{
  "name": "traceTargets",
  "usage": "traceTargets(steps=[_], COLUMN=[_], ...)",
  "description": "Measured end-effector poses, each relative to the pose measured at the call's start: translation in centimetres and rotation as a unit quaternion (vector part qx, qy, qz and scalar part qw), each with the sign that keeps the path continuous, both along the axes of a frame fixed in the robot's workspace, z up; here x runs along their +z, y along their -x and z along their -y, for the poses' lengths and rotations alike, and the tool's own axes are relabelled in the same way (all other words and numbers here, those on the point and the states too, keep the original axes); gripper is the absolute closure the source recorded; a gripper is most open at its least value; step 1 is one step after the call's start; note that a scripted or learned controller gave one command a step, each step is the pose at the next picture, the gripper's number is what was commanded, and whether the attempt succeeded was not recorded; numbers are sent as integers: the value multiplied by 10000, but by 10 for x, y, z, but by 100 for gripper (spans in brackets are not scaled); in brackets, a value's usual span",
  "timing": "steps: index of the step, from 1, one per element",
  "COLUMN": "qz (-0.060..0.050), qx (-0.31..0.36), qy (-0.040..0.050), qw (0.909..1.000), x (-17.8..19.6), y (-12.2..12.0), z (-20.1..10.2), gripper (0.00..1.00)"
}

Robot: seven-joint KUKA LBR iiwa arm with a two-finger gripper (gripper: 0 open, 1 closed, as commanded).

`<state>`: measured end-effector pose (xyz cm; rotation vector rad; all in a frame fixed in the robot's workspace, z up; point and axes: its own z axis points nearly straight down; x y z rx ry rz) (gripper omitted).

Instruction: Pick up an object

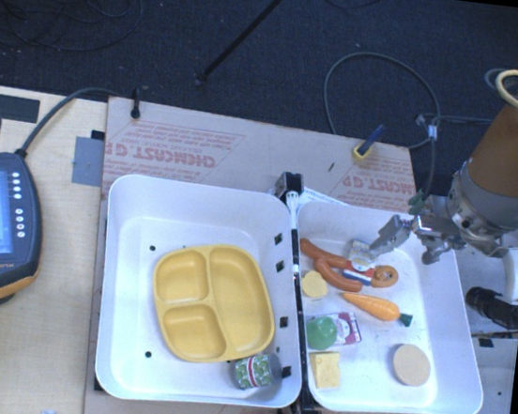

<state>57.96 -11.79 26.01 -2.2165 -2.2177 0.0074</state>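
The arm comes in from the right of the frame, and its gripper (367,253) hangs low over the upper part of the right bin (465,370), its tip just above the toy hot dog (336,268) that lies right of centre. Whether the tip touches it cannot be told, nor whether the pincer is apart or together; nothing is seen clamped in it. This looks like the reaching step, the grasp not yet made. Near the hot dog lie a carrot (373,307), a yellow disc (314,285), a green round piece (322,332), a cheese square (325,370) and a tan disc (411,364). The left bin (133,232) bears a yellow divided plate (213,301) and a small can (254,371). The next move calls for settling squarely over the hot dog, closing on it, then lifting clear of the carrot.
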Motion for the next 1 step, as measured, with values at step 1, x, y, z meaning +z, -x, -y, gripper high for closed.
traceTargets(steps=[1], qz=[-33], qx=[9], qy=[-8], qw=[10000], x=[-94], y=[-21], z=[-3], gripper=[0])
